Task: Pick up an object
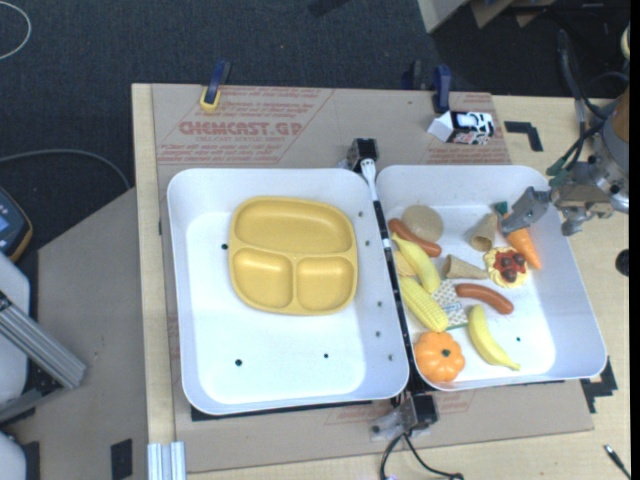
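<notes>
Both bins [190, 268] sit on your bench; the gripper [548, 208] hovers at the right bin's upper right edge over a carrot [526, 250], fingers hard to read, arm cut off.

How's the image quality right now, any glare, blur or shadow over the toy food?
Camera view: lighting is even and soft; the white right bin looks bright but not blown out. The toy food, such as the pumpkin and banana, is reasonably sharp with only faint shadows. The end effector at the right edge is slightly blurred, so its fingers are hard to read.
</notes>
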`<state>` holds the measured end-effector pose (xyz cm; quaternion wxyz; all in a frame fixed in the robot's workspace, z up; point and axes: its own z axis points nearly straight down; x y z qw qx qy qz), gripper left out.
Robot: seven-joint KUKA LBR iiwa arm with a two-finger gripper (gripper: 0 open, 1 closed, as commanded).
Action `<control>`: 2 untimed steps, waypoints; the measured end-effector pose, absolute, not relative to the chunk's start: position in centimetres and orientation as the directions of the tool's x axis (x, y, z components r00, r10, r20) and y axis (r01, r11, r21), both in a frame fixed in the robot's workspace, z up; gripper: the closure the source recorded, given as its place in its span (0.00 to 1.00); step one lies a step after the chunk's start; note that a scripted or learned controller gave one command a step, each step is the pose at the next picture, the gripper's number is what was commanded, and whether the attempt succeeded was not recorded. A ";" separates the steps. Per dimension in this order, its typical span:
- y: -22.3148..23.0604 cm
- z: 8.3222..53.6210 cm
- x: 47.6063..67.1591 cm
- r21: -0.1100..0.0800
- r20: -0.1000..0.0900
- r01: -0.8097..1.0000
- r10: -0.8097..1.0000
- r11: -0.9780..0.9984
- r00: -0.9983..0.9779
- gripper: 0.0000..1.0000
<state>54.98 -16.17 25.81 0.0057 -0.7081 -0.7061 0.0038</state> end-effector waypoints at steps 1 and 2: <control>-16.1 26.5 55.2 0.000 0.000 1.000 1.000 0.000 0.000 0.00; -15.3 20.7 54.8 -0.006 0.002 1.000 1.000 0.000 0.000 0.00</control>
